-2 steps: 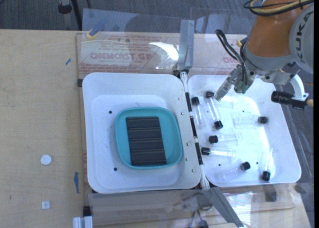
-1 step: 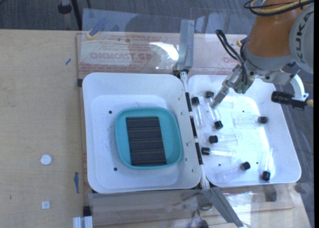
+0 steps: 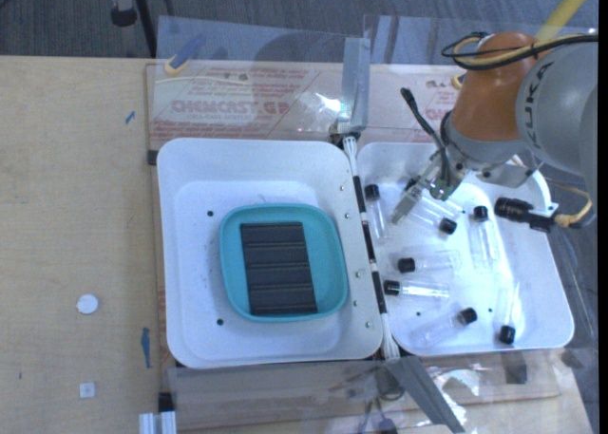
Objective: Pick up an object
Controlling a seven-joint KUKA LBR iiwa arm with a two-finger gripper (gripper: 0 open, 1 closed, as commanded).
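Observation:
Several clear plastic tubes with black caps lie scattered in the right bin (image 3: 541, 328). One tube (image 3: 377, 216) rests against the bin's left wall, another tube (image 3: 483, 235) lies to the right, and a third tube (image 3: 424, 290) lies near the middle. My gripper (image 3: 419, 198) hangs low over the upper left part of this bin, under the orange band (image 3: 494, 90) of the arm. A short capped tube (image 3: 445, 224) lies just below and to the right of it. Whether anything is in the gripper is hidden.
The left bin (image 3: 190, 185) holds a teal tray (image 3: 233, 233) with a dark ridged block (image 3: 277, 267) in it. A divider ridge (image 3: 363, 233) separates the bins. A black cable plug (image 3: 518, 209) hangs by the arm. Clear plastic sheeting lies behind the bins.

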